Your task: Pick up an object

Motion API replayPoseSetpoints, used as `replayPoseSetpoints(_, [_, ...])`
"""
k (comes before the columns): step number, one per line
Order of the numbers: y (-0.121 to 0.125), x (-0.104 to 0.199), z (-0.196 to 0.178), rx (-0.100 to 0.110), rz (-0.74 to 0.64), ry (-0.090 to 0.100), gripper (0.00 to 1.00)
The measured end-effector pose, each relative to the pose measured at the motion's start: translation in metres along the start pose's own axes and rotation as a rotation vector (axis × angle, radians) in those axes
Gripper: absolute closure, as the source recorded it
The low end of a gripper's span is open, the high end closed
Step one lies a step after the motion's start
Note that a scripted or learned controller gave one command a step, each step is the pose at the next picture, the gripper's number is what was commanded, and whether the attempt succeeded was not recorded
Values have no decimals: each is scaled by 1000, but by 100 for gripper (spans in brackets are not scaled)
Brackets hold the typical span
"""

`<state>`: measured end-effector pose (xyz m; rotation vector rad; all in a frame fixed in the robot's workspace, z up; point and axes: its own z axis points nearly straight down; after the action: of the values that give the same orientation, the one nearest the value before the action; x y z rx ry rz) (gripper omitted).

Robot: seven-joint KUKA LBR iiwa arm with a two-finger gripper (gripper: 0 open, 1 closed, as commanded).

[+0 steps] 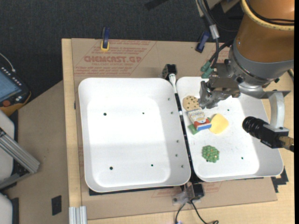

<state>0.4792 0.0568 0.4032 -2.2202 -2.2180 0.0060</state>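
Observation:
The right bin point(252, 164) holds a round tan cookie point(189, 102), a small red, white and blue carton point(198, 121), a yellow wedge point(219, 123) and a green bumpy piece point(210, 153). My gripper point(209, 101) hangs low over the bin's far left part, just right of the cookie and above the carton. Nothing shows between its dark fingers.
The left bin point(93, 139) lies beside the right one, with a black divider strip point(181, 125) between them. Both rest on a brown board point(117, 55) with blue clamps at its far edge. A black cylinder point(259, 127) on the arm juts over the right bin.

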Motion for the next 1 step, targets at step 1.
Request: replayPoseSetpoints(1, [0,15,42,1,-2,0,100])
